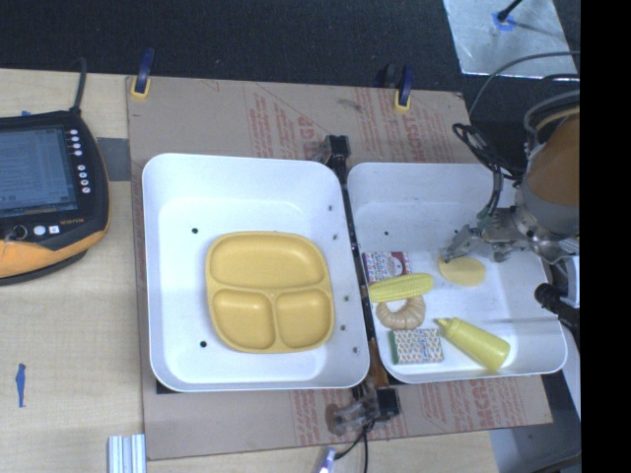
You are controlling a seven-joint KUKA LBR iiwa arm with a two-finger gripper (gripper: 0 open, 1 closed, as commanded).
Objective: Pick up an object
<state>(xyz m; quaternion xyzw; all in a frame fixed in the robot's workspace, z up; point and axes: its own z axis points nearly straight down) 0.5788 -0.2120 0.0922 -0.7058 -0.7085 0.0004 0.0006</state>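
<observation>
Fingers of the gripper [480,242] look spread apart over the right bin [414,180], with nothing between them; their tips hang just above the far edge of a pale yellow disc [462,271].

Going left to right: a teach pendant [44,190] sits at the tabletop's left edge. The left bin [177,180] carries a yellow divided plate [268,291] at its middle. In the right bin, along its left wall, lie a small red-and-white packet [383,264], a toy corn cob [399,287], a tan ring-shaped piece [401,312] and a green-edged card [416,346]; a yellow squeeze bottle [474,341] lies tilted near the front edge.

The disc, mid-bin toward the right wall, is the likeliest target. It seems light, thin and stiff, probably smooth plastic, so it may slide; pinching across its rim looks best.
</observation>
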